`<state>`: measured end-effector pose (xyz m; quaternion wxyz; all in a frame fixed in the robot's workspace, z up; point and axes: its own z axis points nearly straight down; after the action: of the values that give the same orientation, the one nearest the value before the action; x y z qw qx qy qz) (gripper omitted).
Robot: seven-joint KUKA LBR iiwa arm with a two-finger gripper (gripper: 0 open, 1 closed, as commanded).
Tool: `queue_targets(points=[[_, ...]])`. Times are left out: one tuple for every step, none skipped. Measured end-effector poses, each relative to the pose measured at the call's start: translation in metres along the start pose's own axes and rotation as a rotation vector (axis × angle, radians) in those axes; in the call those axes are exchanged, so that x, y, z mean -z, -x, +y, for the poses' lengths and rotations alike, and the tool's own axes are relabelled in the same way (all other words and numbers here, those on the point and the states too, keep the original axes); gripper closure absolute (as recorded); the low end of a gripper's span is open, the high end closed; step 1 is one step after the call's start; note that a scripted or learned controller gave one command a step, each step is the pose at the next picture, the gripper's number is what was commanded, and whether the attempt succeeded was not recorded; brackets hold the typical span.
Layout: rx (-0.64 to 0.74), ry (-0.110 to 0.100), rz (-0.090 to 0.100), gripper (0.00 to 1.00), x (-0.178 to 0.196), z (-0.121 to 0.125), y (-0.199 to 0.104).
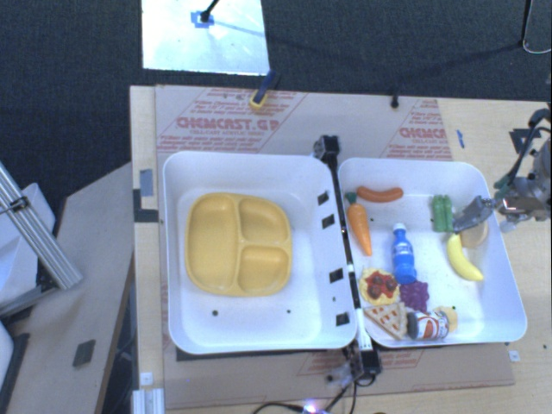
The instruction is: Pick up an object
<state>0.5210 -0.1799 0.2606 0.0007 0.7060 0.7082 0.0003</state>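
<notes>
banana (464,260): lying in right bin (509,304) by its right wall, nothing holding it | gripper (473,214): just above banana, beside green item (442,213); grip state cannot tell | bottle (403,253): bin centre | yellow tray (239,243): left bin (177,231), desk's left side

tray (239,242) in left bin (172,317), toy foods (404,253) in right bin (509,309)

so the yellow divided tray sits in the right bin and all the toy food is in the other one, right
Not quite: the camera view shows the yellow divided tray in the left bin. The toy food, such as the carrot and banana, lies in the right bin.
</notes>
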Motion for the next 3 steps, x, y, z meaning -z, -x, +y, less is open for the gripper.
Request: queue_targets(points=[[-0.001, -0.003, 0.001, 0.0, -0.048, 0.01, 0.0], [-0.002, -0.004, 0.002, 0.0, -0.106, 0.004, 0.006], [-0.002, -0.004, 0.002, 0.0, -0.15, 0.008, 0.009]])
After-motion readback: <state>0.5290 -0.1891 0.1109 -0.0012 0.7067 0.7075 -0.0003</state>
